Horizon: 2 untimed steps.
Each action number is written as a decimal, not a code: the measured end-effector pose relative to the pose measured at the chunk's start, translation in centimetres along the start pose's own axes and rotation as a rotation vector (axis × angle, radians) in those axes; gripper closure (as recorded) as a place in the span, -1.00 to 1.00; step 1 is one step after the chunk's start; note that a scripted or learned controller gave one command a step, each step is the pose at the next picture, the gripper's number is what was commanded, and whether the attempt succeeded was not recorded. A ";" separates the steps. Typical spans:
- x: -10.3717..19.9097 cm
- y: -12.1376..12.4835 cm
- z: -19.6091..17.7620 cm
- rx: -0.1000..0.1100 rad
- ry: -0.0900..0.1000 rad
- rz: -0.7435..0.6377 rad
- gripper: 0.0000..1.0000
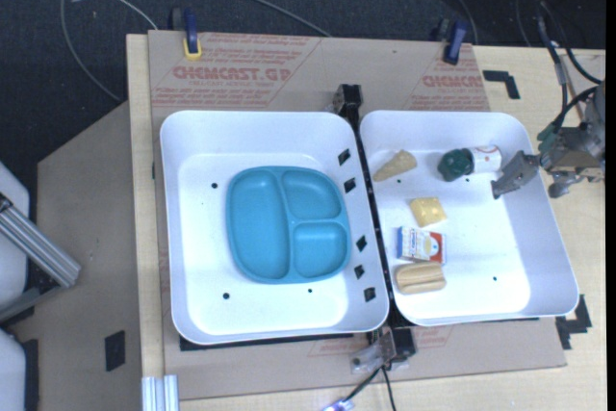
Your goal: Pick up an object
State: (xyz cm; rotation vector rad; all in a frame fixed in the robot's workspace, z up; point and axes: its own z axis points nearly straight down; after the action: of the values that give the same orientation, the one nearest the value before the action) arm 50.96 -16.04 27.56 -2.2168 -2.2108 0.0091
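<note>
Fingers (pixel 507 180) of the gripper (pixel 532 178) look spread apart with nothing between them. They hang over the right rim of the right bin (pixel 539 284), so the hand seems to be only at the start of a reach.

All loose things lie in this bin, toward its left half. The green bottle (pixel 455 165) lies on its side and is the nearest to the fingers, so I judge it the most likely goal. Its round body may roll away when one finger touches it first. A tan wedge (pixel 395 166) lies just left of it. Lower down come a yellow block (pixel 427 211), a small carton (pixel 421 245) and a roll (pixel 421 277). The carton and the roll are almost touching, which leaves little room for a finger between them.

The left bin (pixel 192 284) bears a blue plate (pixel 289 223), well apart from the arm. Between the gripper and the bottle nothing stands in the way.
</note>
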 end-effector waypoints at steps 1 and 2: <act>0.0 0.2 -0.5 -0.011 -0.003 -0.003 -1.00; 0.0 0.5 5.7 -0.006 -0.001 -0.002 -1.00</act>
State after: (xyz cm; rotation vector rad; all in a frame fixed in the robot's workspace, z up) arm 51.36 -15.97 21.83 -2.2178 -2.2165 0.0035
